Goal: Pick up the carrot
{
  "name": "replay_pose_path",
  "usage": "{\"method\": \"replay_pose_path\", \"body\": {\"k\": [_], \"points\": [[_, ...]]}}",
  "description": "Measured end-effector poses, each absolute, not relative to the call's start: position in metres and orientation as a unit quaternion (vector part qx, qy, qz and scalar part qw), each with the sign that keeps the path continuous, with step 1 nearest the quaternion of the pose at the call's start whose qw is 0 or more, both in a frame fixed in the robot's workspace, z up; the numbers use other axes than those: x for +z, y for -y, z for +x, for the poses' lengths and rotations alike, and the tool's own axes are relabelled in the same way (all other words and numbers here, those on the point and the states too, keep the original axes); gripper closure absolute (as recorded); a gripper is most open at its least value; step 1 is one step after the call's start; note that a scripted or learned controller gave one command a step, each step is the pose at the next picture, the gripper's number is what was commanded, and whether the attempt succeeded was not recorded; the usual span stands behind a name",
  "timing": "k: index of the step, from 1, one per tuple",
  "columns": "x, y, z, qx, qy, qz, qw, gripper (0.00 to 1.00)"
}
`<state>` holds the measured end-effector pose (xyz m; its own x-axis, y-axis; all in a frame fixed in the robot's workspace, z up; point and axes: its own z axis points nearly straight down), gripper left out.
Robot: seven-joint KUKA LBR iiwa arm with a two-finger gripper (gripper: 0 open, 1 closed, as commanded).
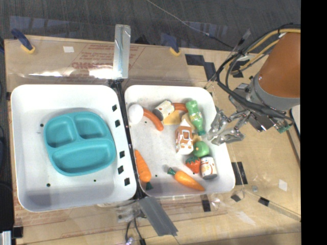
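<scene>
Carrot lies flat near the right bin front wall — likely light, stiff, slick plastic; grab mid-body across its width. Gripper spread apart, holding nothing.

Arm reaches from right; gripper hangs low, fingers apparently spread.

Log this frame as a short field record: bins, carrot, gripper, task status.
left bin: holds a teal divided plate
right bin: toy foods, among them a white egg, a green bottle, a small can
carrot: lying near the right bin's front edge, leafy end toward the left
second carrot: along the right bin's left wall
gripper: over the right bin's right rim, apart from both carrots
task status: carrot not yet picked up
</scene>
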<state>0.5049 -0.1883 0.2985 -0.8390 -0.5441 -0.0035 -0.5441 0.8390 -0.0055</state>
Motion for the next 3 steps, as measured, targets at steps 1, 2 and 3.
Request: {"method": "replay_pose_path", "body": {"k": [1,2,3], "points": [[0.244,0.152,0.485,0.0008,-0.921,-0.390,-0.001,1.00],[0.244,0.153,0.485,0.0007,-0.921,-0.390,-0.001,0.00],[0.109,0.163,0.487,-0.0034,-0.855,-0.519,0.002,0.00]]}}
